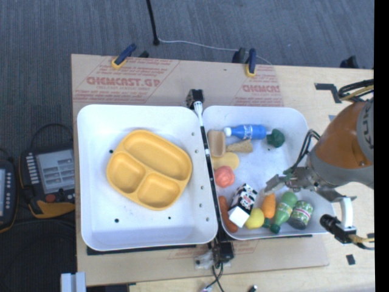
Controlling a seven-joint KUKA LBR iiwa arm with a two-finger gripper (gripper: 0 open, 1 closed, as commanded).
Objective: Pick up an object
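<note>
The end effector (290, 184) is seen low in the right bin (292, 117), just above a green bottle (283, 208). Whether it is open or closed cannot be told.

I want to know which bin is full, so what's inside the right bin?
The right bin holds a blue bottle, a green ball, a pink ball, a carrot, a lemon and a green can. The arm covers its right edge.
</note>
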